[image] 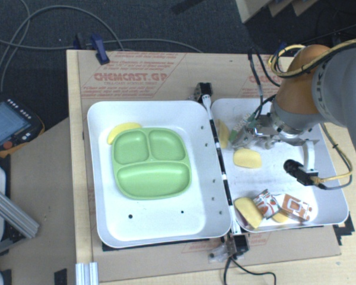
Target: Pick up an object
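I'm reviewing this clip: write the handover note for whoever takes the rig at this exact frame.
Gripper: low over the upper part of the right white bin; whether its fingers are open or shut cannot be told, and nothing shows held.
Right bin: pale yellow rounded block just below the gripper, a yellow piece by the left wall, a yellow wedge and red-and-white wrappers at the front.
Left white bin: green divided plastic tray with a yellow banana-like piece at its upper left corner.
Done: no pick visible. Left: grasp and lift one object.
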### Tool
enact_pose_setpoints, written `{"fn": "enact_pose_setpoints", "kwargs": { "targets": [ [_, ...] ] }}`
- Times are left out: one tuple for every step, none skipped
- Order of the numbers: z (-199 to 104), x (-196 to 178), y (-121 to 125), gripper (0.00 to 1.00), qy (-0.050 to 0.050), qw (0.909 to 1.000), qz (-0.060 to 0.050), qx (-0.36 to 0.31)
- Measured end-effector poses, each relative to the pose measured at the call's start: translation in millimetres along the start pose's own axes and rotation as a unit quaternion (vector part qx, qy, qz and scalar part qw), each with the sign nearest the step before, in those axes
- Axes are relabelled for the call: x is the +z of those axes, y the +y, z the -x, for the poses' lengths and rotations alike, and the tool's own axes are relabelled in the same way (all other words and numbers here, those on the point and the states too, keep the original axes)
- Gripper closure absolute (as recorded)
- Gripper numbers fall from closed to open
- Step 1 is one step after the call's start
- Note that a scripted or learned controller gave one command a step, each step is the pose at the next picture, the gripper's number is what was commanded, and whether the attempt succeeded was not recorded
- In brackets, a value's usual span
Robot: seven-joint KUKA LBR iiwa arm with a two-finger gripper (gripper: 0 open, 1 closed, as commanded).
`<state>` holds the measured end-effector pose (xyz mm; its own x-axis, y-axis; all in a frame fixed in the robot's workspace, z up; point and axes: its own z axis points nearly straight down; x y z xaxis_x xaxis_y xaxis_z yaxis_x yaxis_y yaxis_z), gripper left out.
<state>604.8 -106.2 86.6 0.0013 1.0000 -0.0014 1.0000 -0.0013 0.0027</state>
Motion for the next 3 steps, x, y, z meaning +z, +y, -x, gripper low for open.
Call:
{"fn": "enact_pose_setpoints", "kwargs": {
  "targets": [
    [-11.1, 0.8, 47.7, 0.0, 0.0, 0.9999, -0.01, 0.001],
    [-7.2, 1.8, 61.2, 0.0, 0.0, 1.0, 0.0, -0.001],
    [-7.5, -8.6, 61.9, 1.0, 0.0, 1.0, 0.001, -0.002]
  ]
}}
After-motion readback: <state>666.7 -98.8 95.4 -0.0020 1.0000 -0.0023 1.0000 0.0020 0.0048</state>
